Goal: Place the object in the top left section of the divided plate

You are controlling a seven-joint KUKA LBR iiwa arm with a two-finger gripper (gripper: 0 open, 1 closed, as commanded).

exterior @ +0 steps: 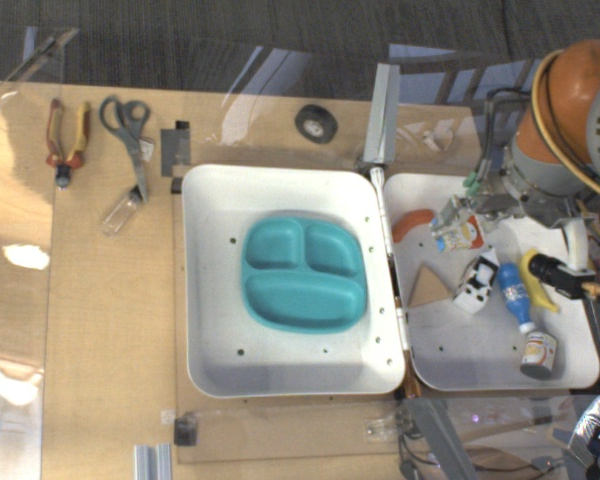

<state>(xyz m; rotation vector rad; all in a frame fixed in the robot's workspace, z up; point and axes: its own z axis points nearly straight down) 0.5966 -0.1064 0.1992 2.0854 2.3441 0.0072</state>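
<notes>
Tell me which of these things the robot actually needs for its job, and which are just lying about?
Job: divided plate; left bin; gripper; right bin with objects to pick, like the blue bottle.

Lying about: scissors; pliers; tape roll.

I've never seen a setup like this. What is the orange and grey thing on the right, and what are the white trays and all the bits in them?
It is a robot arm, seen by one camera above the bench. Its gripper hangs over the right bin, among a jumble of small items: a blue bottle, a yellow banana-like toy, a brown wedge, a small jar. I cannot tell whether it holds anything. The left bin holds a teal divided plate, where one item should go. Scissors, pliers and a tape roll lie on the bench.
</notes>
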